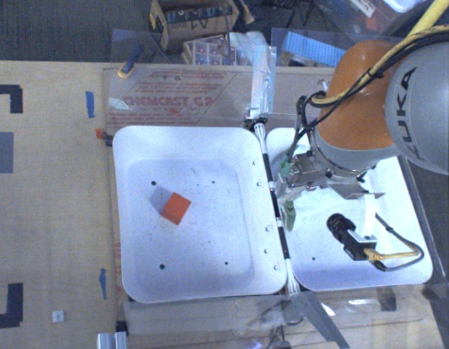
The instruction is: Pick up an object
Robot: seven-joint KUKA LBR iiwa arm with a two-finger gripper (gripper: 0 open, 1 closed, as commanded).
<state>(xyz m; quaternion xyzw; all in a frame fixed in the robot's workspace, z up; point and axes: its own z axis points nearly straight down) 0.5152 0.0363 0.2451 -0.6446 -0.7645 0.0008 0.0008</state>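
Orange block (176,208) lies alone in the left bin (137,145), a little left of that bin's middle, flat on the floor and turned at an angle to the walls. Nothing touches it.

Arm (370,100) comes in from the right and hangs over the right bin (407,262). The orange band and grey wrist cover most of that bin's upper half. Gripper (287,195) sits below the wrist, at the right bin's left wall, just beside the ridge where the two bins meet.

The block is well apart from the gripper, across the ridge and to its left, at nearly the same height in my view. The gripper holds nothing that I can see. From this angle I cannot tell whether it is spread or closed, as the wrist hides much of it.

Bench (49,217) to the left is bare wood with blue tape marks (89,104). A cardboard box (193,13) sits beyond the far edge.
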